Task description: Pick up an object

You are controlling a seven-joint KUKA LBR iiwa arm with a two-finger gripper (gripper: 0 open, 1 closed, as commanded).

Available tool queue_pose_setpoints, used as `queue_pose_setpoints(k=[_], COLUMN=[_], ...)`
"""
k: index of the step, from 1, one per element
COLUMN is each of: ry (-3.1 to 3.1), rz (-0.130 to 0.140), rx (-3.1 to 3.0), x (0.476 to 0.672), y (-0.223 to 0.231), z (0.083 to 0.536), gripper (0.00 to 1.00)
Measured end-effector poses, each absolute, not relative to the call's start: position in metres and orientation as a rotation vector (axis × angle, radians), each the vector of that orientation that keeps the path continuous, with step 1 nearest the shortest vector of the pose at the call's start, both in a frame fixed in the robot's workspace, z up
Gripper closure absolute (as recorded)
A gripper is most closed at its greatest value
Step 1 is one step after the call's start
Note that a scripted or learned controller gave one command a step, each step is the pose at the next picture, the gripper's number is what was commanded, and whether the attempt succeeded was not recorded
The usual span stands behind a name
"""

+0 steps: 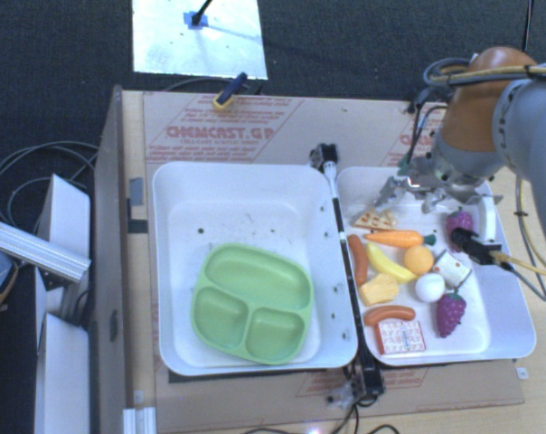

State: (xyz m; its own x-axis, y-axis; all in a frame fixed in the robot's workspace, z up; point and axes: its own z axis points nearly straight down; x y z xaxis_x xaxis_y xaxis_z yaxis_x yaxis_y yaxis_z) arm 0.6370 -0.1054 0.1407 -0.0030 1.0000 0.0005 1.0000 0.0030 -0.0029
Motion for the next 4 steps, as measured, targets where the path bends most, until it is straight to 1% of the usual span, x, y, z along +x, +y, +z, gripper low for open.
queue_pose_setpoints(k=[1, 2, 3, 4], ry=[-2.232, -2.232, -2.224, -2.227], rz=[-0.008, -0.018, 0.0, -0.005], rx=[-2.223, -2.231, -2.221, -2.223], x=[0.649, 0.613, 0.564, 0.566], y=[-0.098, -0.086, -0.091, -0.091], z=[0.09, 0.091, 0.084, 0.096], gripper=[0.0, 0.0, 0.0, 1.0])
